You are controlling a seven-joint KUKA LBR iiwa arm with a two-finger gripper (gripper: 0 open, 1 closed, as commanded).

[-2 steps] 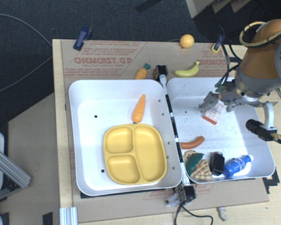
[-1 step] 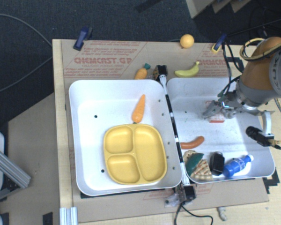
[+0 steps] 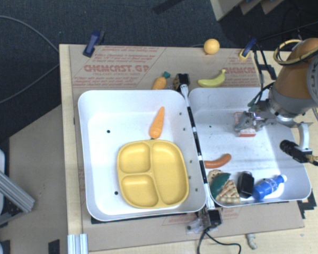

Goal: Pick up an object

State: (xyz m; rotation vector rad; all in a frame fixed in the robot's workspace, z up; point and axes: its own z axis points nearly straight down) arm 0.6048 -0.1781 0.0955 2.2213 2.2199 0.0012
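In the left bin (image 3: pixel 95 142) we see a yellow divided plate (image 3: pixel 151 172) and a carrot (image 3: pixel 157 122). In the right bin (image 3: pixel 222 107), our gripper (image 3: pixel 246 125) hovers low above bare floor, its state unclear. The sausage (image 3: pixel 218 160) lies nearest; we should center above it before descending.

floor: dark carpet (image 3: pixel 32 15); bench: brown board (image 3: pixel 69 142); grey cable (image 3: pixel 21 23) on floor

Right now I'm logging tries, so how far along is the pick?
Nothing looks picked yet. The gripper sits low in the right bin, over its upper middle, with a reddish patch beneath it; whether that is an object is unclear. The sausage, blue bottle and black object lie on the bin floor. Grasping and lifting remain.
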